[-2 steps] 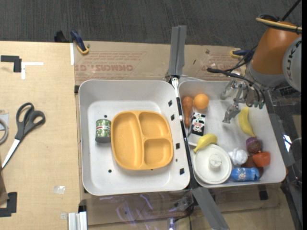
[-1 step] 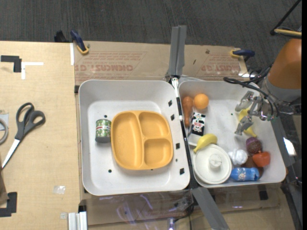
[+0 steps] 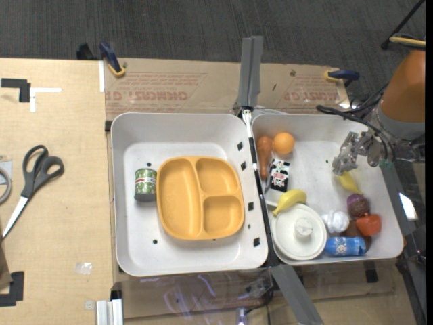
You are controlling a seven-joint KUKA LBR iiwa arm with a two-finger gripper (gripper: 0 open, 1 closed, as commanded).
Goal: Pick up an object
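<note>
White lidded bowl occupies the right bin's near edge. Hand hovers over the far right side, just above a small yellow object; finger state cannot be determined.

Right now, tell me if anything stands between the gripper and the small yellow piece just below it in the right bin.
Nothing visible does. The gripper hangs just above the small yellow piece, with bare bin floor around it. The purple object lies further down, clear of the path.
</note>
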